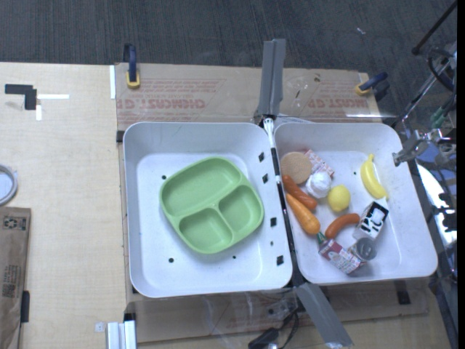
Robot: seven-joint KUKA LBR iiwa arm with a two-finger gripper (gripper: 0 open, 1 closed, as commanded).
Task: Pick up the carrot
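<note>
The carrot [302,214] is an orange tapered piece lying at a slant in the right bin [407,264], close to its left wall. A shorter red-orange piece [299,193] lies just above it, touching or nearly touching. To the carrot's right an orange-red sausage [341,225] lies slanted. Nothing covers the carrot from above.
Around the carrot are a round brown bun [296,166], a white bulb [317,185], a lemon [338,198], a banana [373,179], a black-and-white carton [373,219], a can [364,249] and a red packet [337,254]. A green divided plate [211,205] lies in the left bin [138,217].
</note>
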